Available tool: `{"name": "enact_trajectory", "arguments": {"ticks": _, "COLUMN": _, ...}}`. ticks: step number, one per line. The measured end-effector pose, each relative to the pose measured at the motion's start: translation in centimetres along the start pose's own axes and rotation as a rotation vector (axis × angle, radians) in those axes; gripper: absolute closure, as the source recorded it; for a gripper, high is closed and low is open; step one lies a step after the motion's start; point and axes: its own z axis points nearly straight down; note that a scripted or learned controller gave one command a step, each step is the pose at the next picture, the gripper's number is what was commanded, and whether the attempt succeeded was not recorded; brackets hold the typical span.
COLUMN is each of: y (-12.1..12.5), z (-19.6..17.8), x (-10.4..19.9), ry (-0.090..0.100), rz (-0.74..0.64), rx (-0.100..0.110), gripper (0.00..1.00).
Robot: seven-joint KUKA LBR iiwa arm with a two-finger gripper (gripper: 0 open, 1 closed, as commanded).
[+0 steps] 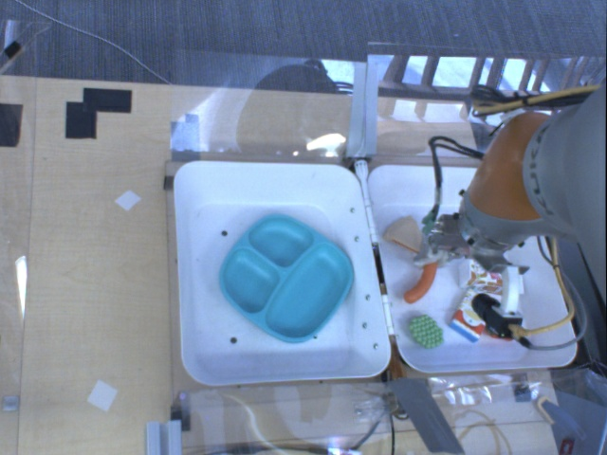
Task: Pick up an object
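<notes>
Carrot (422,282), a smooth orange toy piece, lies in the right bin (541,354) with its long axis slanting from lower left to upper right, its upper end just under the tool (443,245). Whether the tool is spread or pressed together cannot be told. Nearby sit a bumpy green ball (426,330) and a tan wedge (403,232); the left bin (199,349) holds a glossy blue divided plate (286,278)

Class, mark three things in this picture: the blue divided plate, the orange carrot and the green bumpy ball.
blue divided plate (248,275), camera view, on its left compartment.
orange carrot (421,283), camera view, on the middle of its length.
green bumpy ball (426,330), camera view, on its centre.
</notes>
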Motion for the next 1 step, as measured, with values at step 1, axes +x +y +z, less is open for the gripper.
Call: {"name": "enact_trajectory", "arguments": {"ticks": 1, "y": 6.93, "z": -8.43, "x": 3.11, "ry": 0.002, "rz": -0.044, "rx": 0.011, "gripper": 1.00}}
